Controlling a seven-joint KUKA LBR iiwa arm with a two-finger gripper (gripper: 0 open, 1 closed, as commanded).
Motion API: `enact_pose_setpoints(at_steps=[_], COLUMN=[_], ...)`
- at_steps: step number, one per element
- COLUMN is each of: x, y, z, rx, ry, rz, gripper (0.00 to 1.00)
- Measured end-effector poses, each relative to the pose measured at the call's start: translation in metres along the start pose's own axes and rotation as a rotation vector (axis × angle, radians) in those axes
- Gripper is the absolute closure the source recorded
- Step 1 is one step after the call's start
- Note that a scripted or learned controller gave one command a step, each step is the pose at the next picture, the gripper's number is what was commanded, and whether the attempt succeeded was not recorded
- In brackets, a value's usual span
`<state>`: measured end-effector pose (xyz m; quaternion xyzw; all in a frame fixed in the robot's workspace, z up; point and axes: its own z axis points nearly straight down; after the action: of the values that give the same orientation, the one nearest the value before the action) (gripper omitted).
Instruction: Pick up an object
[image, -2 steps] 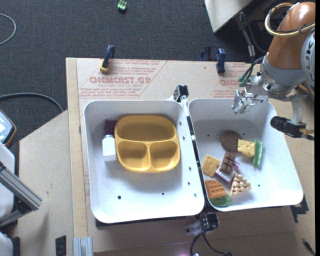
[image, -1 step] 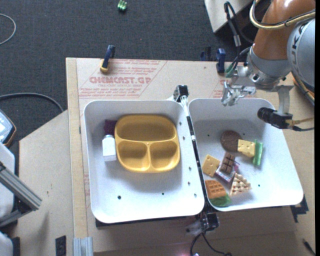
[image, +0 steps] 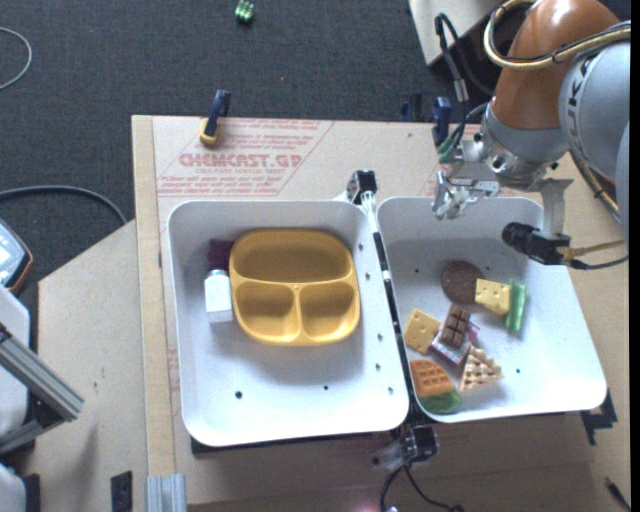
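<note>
You are looking down at the bench (image: 250, 150) with two white bins sitting side by side. The arm (image: 560, 80) is reaching in from the right, and its gripper (image: 452, 205) is hovering over the far edge of the right bin (image: 560, 370), near that bin's back-left corner. The fingers are pointing down and nothing is sitting between them — whether they are apart or together, you cannot tell from this angle.

The candidate objects are lying in the right bin, well apart from the gripper: a brown round cookie (image: 461, 281), a yellow cheese block (image: 491, 296) just beside it, a green stick (image: 516, 307) touching the cheese's right side, a yellow cracker (image: 421, 330), a chocolate bar piece (image: 456, 325), a waffle (image: 431, 378) and a lattice-patterned piece (image: 479, 369) — all clustering toward the near half.

The left bin (image: 200, 400) is holding a yellow divided plate (image: 294, 286), with a small white bottle (image: 218, 297) touching its left rim and a dark purple item (image: 220, 251) just behind the bottle.
</note>
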<state>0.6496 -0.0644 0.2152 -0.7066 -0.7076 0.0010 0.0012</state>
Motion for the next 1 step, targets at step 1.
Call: enact_pose_setpoints(at_steps=[1], x=[-0.0035], y=[0.0021], z=[-0.0204], rx=[-0.008], ry=[-0.001], rz=[0.0], gripper=[1.0])
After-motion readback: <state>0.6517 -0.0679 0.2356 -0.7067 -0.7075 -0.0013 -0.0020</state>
